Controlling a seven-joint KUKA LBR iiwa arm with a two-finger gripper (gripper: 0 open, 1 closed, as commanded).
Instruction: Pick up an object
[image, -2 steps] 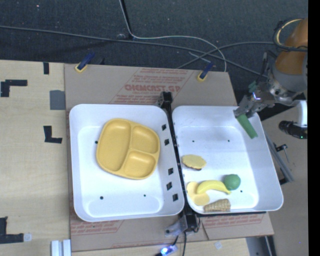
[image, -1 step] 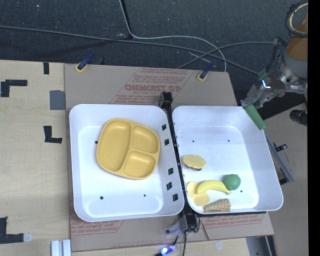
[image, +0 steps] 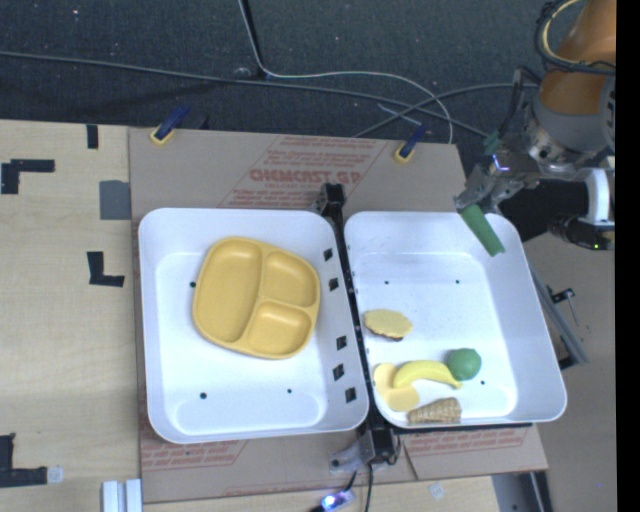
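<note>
The bench carries 2 shallow white bins side by side on a brown cardboard sheet (image: 300, 170).

Right bin (image: 520, 330), near edge: a tan ridged food piece (image: 436, 411) lies closest to the near rim. Just behind it, a yellow banana (image: 425, 374) lies crosswise, its left end over a pale yellow round slice (image: 393, 391). A green ball-shaped item (image: 463, 363) sits touching the banana's right end. Farther in, near the divider, a flat beige-yellow piece (image: 387, 324) lies alone, apart from the near cluster. The far half of this bin holds no loose items on its floor.

Left bin (image: 165, 330): 1 yellow divided plate (image: 256, 297) with 3 compartments lies flat near the bin's centre, tilted slightly in plan.

A row of black clips (image: 340, 345) runs along the seam between the 2 bins.

Far right: the gripper (image: 484, 222) hangs over the far right corner of the right bin, well apart from the food items. A green finger (image: 483, 230) slants down and to the right over the bin rim. No item is visible in the claw; whether it is spread or closed cannot be determined from this view. The grey arm with its orange band (image: 585, 40) rises toward the far right corner.

Far edge: 2 clamps with yellow and blue parts (image: 172, 124) (image: 410, 146) sit at the cardboard's far corners, and cables (image: 330, 75) cross the dark floor beyond.
</note>
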